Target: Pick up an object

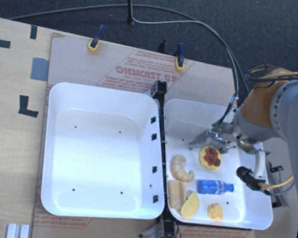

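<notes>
The claw [208,143] is seen in the right bin [175,111], its fingers spread apart, with nothing held. Just below and right of it, almost touching, lies a small round yellow tart [210,158] with red fruit on top.

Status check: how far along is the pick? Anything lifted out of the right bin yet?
Done: the arm has reached into the right bin, and the gripper sits low, just above the tart-like toy. In hand: nothing visibly between the fingers. The tart, croissant, blue bottle, bread roll and the two yellow pieces all lie on the bin floor. Left: closing on an object and lifting it.
</notes>
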Controlling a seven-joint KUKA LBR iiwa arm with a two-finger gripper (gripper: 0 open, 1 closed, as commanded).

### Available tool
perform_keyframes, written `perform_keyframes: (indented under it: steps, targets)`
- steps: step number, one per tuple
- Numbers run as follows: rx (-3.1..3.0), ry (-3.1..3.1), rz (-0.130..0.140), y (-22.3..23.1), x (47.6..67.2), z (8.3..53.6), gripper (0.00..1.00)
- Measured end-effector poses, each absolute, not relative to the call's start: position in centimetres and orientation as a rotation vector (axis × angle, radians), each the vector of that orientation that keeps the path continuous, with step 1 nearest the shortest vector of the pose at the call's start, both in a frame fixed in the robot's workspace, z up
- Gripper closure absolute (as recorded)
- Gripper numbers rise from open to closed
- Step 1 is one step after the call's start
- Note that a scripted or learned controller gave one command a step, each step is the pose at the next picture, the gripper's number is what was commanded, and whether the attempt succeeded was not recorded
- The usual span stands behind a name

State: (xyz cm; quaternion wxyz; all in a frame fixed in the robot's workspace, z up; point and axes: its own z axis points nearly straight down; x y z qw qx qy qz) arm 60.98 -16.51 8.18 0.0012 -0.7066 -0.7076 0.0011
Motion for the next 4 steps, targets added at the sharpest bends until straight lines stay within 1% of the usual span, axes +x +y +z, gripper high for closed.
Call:
perform_keyframes:
  steps: [1, 2, 3, 4]
  targets:
    - [-2.223, -2.223, -0.003, -18.3, 58.9, 8.6, 0.0]
    - [-2.218, -2.227, -0.002, -13.3, 60.1, 8.5, 0.0]
    - [-2.221, -2.224, -0.001, -10.6, 58.0, 8.5, 0.0]
    - [-2.222, -2.223, -0.001, -10.7, 58.1, 9.6, 1.0]
